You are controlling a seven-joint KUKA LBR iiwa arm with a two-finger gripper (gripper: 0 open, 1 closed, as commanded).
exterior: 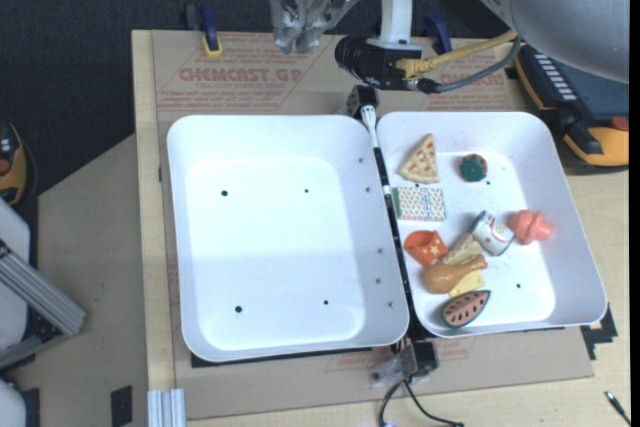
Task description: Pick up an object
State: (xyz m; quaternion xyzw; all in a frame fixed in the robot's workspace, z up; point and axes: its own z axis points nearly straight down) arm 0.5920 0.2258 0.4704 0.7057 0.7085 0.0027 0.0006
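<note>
Your hand [298,23] hangs at the top of the view, above the tabletop [250,75] just past the far rim of the left bin [190,215]. Nothing sits between its fingers. You cannot tell from this angle whether they stand apart or together; they read as one grey cluster.

All the objects lie in the right bin [560,165], well apart from the hand, nearer the camera and to its right:
- pizza slice [421,160], nearest the hand, by the far-left part of the bin
- green ball [473,167], just right of the slice
- cracker [420,204], pale with a dotted face, just below the slice
- red piece [424,246], below the cracker
- small can [491,234], tilted, touching the pink toy [530,226] at its right
- drumstick [456,271], tan, lying beside the red piece and below the can
- watermelon slice [466,308], closest to the near rim

The two bins meet along a black hinge line [380,175]. A yellow-tipped cable [450,60] runs across the tabletop behind the right bin.
</note>
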